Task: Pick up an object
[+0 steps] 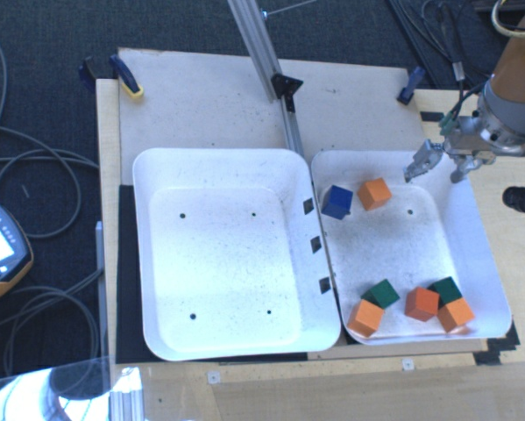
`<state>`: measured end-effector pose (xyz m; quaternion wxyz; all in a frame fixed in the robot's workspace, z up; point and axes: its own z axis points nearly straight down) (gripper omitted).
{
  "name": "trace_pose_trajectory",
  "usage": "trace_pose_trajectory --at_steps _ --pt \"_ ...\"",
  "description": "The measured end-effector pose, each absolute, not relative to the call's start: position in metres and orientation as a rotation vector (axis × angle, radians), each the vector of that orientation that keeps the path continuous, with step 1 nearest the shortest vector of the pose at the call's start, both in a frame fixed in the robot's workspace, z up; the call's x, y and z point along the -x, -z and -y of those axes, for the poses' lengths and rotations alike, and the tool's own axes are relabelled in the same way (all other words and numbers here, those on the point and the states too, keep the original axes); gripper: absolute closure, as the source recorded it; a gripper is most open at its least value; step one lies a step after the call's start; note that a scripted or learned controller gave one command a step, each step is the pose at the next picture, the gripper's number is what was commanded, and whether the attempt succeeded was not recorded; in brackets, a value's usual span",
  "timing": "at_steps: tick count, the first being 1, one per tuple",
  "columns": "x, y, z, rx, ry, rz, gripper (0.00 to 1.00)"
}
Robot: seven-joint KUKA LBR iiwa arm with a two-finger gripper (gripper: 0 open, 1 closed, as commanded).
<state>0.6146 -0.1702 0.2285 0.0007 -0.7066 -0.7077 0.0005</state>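
Nearest the camera, five small matte cubes (409,303), orange, green and red, are clustered at the right bin's (472,235) near edge. Released and holding nothing, the gripper (441,167) is seen with fingers spread above that bin's far rim. Beside it, a blue cube (336,202) and an orange cube (374,193) are set slightly askew.

Blue clamps (126,75) on bench, cables (17,160) left, pole (258,38)

Dark carpet (43,77) with loose cables (17,160) surrounds the wooden bench (209,103).
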Motion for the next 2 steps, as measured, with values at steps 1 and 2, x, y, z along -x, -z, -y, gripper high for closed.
trace_pose_trajectory --at_steps 1,2 --pt "-0.659 -0.129 0.135 2.212 -0.005 2.221 0.0" --pt "-0.655 -0.098 0.1 2.215 -0.002 2.222 0.0"
